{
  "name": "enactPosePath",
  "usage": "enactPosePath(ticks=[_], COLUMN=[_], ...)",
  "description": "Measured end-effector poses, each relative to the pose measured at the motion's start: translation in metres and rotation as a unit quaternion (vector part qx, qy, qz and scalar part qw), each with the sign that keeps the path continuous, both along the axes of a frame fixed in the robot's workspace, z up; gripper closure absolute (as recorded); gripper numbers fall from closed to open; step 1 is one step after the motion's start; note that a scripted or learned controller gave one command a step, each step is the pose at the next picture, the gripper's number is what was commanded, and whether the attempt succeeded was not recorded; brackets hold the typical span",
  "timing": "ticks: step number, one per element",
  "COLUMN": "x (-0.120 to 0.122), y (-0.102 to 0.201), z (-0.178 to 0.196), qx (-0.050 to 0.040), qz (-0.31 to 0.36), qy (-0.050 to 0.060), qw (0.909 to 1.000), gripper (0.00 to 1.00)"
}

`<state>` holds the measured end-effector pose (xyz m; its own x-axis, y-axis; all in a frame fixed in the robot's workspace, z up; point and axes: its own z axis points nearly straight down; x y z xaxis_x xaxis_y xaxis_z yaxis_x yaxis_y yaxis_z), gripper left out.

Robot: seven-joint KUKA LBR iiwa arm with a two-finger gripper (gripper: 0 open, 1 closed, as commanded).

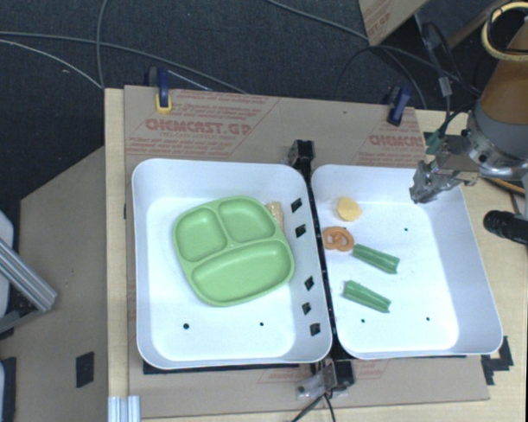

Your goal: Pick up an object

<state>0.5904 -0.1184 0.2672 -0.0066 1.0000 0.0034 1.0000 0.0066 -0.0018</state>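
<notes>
White bins [159,245] hold a green tray [234,261]; tool [425,191], grip perhaps unreadable, hovers.

Four small pieces in my right bin, none picked up.
I see a yellow round piece [349,209] near the back, a brown pretzel-like ring [337,239] just in front of it, then two green sticks [376,259] [366,296] lying flat, slanted and roughly parallel, toward the middle.
</notes>
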Motion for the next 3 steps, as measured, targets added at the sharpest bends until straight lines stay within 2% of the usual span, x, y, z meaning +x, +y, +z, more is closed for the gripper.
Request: enactPosePath(ticks=[1,2,3], x=[-0.010,-0.004,-0.008], y=[0.061,0.118,0.167], z=[-0.008,-0.022,-0.038], qx=[0.0003,-0.0002,-0.0004], qz=[0.000,0.000,0.000], qy=[0.001,0.001,0.001], qw=[1.0000,1.0000,1.0000], gripper=[1.00,1.00,1.00])
